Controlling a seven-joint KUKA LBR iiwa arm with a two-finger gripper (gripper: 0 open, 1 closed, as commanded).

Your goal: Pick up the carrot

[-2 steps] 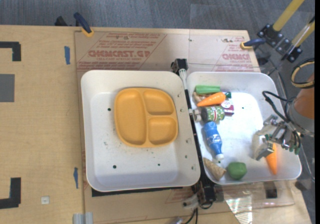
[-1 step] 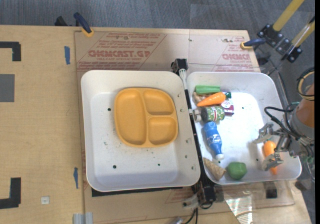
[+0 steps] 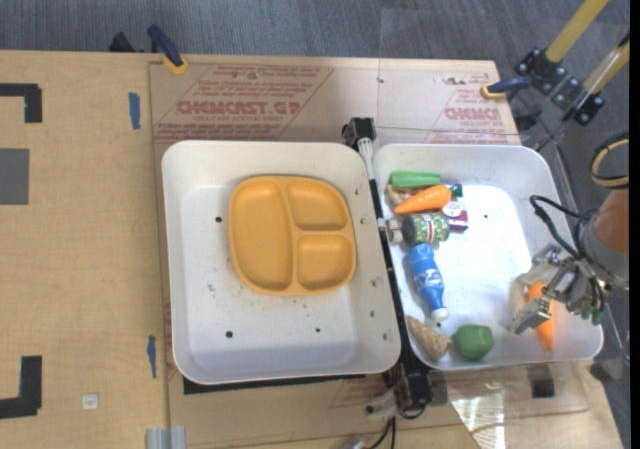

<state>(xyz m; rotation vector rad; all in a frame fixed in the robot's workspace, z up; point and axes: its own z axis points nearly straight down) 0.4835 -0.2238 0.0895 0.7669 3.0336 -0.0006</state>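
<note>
The carrot [image 3: 422, 199] lies in the right bin [image 3: 500, 237] near its far left corner, just beside a green vegetable [image 3: 414, 178] on its far side and a green-labelled bottle [image 3: 428, 229] on its near side; it looks to be touching or almost touching both; it is orange, tapered and smooth, lying flat, thick end toward the bin's middle and point toward the left wall.

The gripper [image 3: 552, 302] hangs over the bin's near right corner, well apart from the carrot; whether its jaws are apart or together I cannot tell, for the tool is a small tangle of metal and cable; an orange bit [image 3: 545, 332] shows at its tip, and I cannot say what it is.

The step in hand seems to be the approach; done well, the arm would cross the bin toward the far left corner, passing above the blue bottle [image 3: 426, 277]; the jaws should straddle the carrot across its thick middle, not along its length; the crowding neighbours leave little room, so a straight descent matters.
</note>
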